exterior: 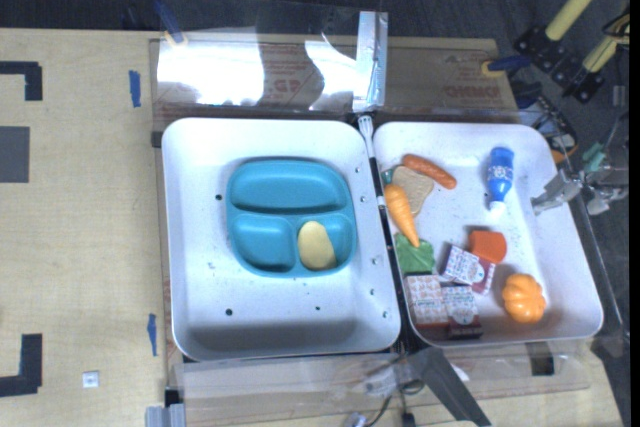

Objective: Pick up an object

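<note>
A: What sits in the left bin (190, 215)?

B: A blue divided tray (262, 205), lying flat in the middle. Its near right compartment holds a yellow lemon-like piece (316, 244); the other compartments have nothing in them that I can make out.

A: And the right bin (575, 255)?

B: That one is crowded. At the far left lies a red-orange sausage (430, 171), and just near of it a tan bread slice (413, 189). A carrot (400, 212) lies along the left wall, its green top (414, 254) pointing toward the near side. A small bottle with a blue cap (499, 174) lies toward the far right. In the middle, an orange-red block (488, 245) touches a red-and-white patterned carton (464, 267). Two more patterned cartons (437, 297) rest against the near wall, side by side. An orange mini pumpkin (523, 297) sits at the near right, apart from the cartons.

A: Where is the gripper?

B: The gripper (552, 196) comes in over the right rim of the right bin, near the bottle but apart from it. Nothing shows between its fingers. Whether they are spread or closed I cannot tell; the metal parts blur together at the rim.

A: So the objects to pick?

B: All rest in the bins, none lifted.
</note>
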Motion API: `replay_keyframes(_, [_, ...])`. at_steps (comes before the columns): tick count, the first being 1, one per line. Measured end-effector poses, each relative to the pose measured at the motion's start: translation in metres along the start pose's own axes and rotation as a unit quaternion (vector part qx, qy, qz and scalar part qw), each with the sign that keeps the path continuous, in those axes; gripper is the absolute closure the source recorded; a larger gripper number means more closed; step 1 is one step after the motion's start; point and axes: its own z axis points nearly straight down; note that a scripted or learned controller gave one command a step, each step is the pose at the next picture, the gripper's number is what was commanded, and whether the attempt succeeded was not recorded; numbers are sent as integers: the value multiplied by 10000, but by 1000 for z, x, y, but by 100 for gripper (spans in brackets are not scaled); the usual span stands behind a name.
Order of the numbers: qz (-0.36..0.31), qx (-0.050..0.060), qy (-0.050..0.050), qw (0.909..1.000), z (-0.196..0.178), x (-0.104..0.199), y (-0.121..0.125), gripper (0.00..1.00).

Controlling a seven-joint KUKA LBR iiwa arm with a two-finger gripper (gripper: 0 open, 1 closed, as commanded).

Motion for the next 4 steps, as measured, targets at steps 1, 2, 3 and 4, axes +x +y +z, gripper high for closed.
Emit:
replay_keyframes(1, [-323,46,17,9995,70,-5,46,0])
replay_keyframes(2, [134,12,3,9999,116,4,107,0])
replay_keyframes(3, [796,-22,42,9968,170,-1,140,0])
replay_keyframes(4, [784,-42,9,9969,158,-2,141,100])
